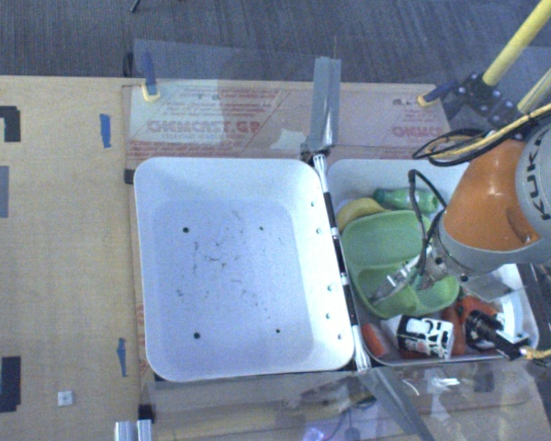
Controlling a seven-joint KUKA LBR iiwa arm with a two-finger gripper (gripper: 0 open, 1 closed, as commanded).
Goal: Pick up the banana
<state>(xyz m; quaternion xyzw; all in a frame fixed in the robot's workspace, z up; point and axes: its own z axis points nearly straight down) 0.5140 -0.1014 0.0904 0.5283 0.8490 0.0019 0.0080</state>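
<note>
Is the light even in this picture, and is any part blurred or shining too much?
In the camera view the light is soft and fairly even; the left bin is bright white but its dark specks stay readable; the clear sheet behind the bins gives pale glare over the printed cardboard; the orange band of the arm looks soft, slightly out of focus; the tool casts little shadow on the green item.

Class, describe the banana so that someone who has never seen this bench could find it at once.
Start at the right-hand bin, the one the arm reaches into. Near its far-left corner, the banana peeks out behind a big light-green object. It is the one pale yellow thing there; its neighbours are green.
</note>
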